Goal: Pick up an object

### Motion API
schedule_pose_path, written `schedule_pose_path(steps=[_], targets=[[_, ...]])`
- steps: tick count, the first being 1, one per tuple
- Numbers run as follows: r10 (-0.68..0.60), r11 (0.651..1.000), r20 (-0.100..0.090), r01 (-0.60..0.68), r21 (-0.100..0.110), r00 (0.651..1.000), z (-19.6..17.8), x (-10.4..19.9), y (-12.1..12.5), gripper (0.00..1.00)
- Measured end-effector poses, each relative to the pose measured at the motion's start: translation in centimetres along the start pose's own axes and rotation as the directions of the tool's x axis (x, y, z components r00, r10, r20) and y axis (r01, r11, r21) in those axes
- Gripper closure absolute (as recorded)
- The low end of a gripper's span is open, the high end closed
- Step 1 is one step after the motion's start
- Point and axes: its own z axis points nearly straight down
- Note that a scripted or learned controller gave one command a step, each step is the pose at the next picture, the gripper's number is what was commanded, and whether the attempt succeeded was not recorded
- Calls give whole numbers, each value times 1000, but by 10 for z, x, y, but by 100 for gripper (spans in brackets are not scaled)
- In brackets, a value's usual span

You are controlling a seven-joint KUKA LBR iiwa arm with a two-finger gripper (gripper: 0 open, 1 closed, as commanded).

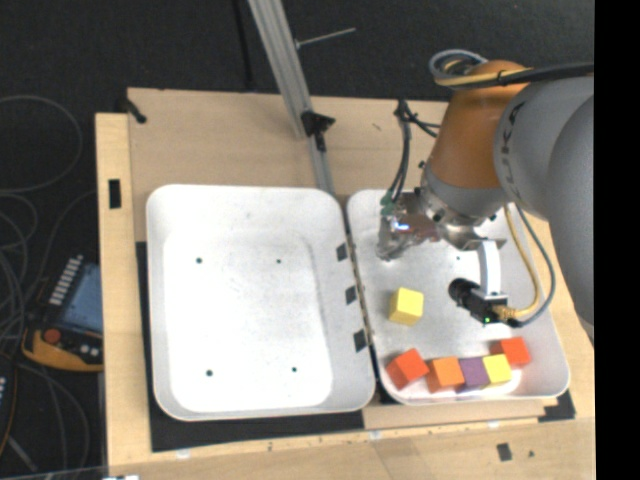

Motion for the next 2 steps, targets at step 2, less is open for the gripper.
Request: schedule_pose_path(steps=[2], targets=[[14, 1000, 4, -14, 3, 1000, -127, 3, -56, 100]])
